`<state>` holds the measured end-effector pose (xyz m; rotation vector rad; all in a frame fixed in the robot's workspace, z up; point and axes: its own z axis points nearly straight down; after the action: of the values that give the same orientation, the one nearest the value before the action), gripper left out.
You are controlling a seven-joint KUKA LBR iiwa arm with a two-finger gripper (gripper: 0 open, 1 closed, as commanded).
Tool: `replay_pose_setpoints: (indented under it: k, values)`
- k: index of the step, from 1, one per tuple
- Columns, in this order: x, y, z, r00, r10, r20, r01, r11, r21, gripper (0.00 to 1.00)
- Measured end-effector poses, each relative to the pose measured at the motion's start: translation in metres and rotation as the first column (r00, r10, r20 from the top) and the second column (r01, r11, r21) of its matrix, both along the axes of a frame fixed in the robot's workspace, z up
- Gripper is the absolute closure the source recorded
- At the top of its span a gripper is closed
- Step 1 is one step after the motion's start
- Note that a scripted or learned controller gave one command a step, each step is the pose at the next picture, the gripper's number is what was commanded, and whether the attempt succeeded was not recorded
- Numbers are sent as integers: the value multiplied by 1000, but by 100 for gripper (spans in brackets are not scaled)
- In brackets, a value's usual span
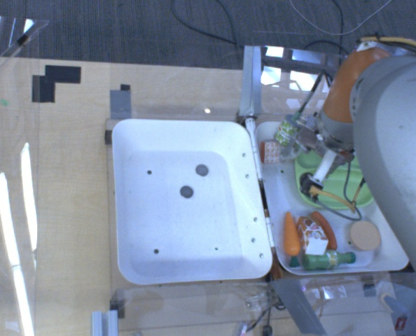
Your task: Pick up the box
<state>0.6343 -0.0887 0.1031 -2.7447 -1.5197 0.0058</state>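
Nearest to the lens is the grey arm [397, 159], which covers the right side of the right bin [278, 254]. The box [270, 151], small, red and white, lies in the far left corner of this bin, close against the wall that divides the two bins. The gripper [300, 136] hangs just beside the box, on its right and a little further back. I cannot tell whether it touches the box, nor whether it is released or clenched, because the wrist hides this. Nothing is seen to be held.

Past the gripper to the right is a green dish [334, 187]. At the front of the bin lie a carrot [290, 235], a red and white packet [314, 234], a green bottle [327, 260] and a round tan disc [365, 236], all well apart from the box. The left bin [166, 250] has two grey spots on its floor.

I judge that the step in hand is the approach, and the box is not yet lifted. The next move calls for the gripper to go a little to the left, to stand centred over the box, and then to come down around it. The bin wall is very near on that side, so there is little room, and a push could press the box into the corner.
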Motion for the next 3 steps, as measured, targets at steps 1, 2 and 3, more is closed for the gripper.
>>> replay_pose_setpoints:
  k: [1,2,3]
  values:
    - [3,4,-10,944,-329,12,329,944,0,0]
    - [-8,29,83,963,-270,11,270,963,-1,0]
    - [-76,-27,96,975,-224,9,224,975,-2,0]
